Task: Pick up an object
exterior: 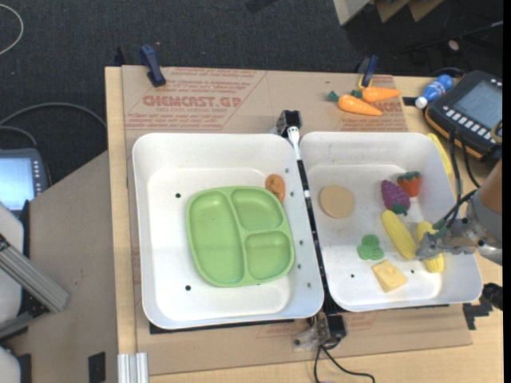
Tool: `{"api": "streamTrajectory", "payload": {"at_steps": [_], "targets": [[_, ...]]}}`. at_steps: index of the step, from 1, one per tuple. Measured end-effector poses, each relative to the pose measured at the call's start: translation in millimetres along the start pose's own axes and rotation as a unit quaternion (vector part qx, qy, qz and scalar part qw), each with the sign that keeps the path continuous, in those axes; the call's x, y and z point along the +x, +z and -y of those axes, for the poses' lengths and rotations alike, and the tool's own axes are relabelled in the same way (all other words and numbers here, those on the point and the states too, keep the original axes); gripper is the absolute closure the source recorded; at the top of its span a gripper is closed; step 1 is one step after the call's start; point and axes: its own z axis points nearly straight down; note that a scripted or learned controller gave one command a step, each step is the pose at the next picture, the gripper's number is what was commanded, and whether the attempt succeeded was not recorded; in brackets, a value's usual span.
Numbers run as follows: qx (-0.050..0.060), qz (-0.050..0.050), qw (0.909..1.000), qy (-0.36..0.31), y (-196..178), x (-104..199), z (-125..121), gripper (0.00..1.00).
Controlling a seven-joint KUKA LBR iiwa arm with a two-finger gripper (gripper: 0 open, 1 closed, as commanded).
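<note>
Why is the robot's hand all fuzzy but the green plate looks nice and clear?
In the camera view, the gripper at the right bin's edge is smeared, probably motion blur; the green plate and the corn are sharp. Lighting is even and soft, shadows under the toys are faint, and the white bins show no strong glare.

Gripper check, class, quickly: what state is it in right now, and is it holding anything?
Gripper: low at the right bin's right edge, beside the corn; grasp cannot be told.
</note>
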Motion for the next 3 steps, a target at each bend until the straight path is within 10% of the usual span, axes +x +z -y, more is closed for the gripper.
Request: {"api": "streamTrajectory", "payload": {"at_steps": [1, 2, 3], "targets": [[-0.013, 0.003, 0.9999, -0.006, -101.5, 70.5, -39.9, 1.0], [-0.003, 0.001, 1.0, 0.0, -7.7, 37.6, -0.6, 1.0], [-0.015, 0.004, 0.9999, -0.004, -147.1, 59.3, -5.0, 1.0]]}}
